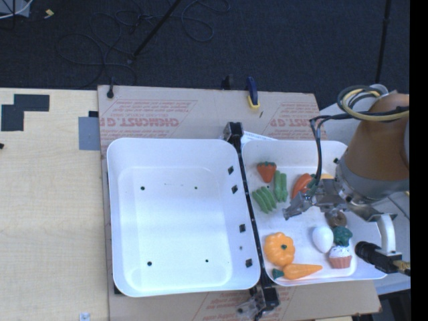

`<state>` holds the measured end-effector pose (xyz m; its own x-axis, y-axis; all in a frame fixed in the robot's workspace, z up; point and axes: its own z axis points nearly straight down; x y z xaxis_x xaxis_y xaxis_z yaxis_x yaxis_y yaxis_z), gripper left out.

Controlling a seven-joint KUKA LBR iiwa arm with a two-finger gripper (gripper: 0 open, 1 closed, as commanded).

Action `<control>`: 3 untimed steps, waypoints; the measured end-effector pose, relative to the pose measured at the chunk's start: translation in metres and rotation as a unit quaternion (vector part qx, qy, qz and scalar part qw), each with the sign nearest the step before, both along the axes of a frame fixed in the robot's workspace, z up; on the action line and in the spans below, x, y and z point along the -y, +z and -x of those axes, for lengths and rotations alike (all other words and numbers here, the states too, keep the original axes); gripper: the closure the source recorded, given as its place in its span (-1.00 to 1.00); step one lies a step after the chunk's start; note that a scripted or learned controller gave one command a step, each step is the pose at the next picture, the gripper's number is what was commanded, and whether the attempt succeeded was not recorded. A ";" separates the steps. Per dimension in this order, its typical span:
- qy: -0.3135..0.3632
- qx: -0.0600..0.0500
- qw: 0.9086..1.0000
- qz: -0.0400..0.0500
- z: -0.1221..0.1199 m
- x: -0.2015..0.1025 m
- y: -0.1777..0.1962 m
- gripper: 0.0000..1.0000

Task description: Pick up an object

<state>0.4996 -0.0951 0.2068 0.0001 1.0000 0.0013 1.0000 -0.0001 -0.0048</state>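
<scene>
1. End effector [297,209] sits low in the right bin [294,154], beside the green vegetables [271,191] and an orange piece [302,182]; whether it is spread or closed, or has anything, I cannot tell.
2. Candidates all lie in that bin: strawberry [267,171], pumpkin [279,248], carrot [301,271], white egg [322,238], cupcake [340,254].
3. Risk: crowding. Green pieces and the orange piece lie close together, so a closing grasp may catch two or push one aside.
4. Risk: round, smooth items such as the egg could squirt out.
5. Risk: the wrist bulk hangs over the bin's right side and may nudge the egg or cupcake.
6. Left bin [120,179] is not involved.
</scene>
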 end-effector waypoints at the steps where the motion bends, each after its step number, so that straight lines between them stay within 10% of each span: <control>1: 0.001 -0.001 1.000 0.000 -0.057 -0.004 -0.076 -1.00; 2: 0.001 0.001 1.000 0.000 -0.117 -0.001 -0.122 -1.00; 3: 0.003 0.006 1.000 -0.001 -0.098 -0.059 -0.013 -1.00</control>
<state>0.5979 -0.0359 0.1937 -0.0057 1.0000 0.0026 1.0000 0.0057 0.0068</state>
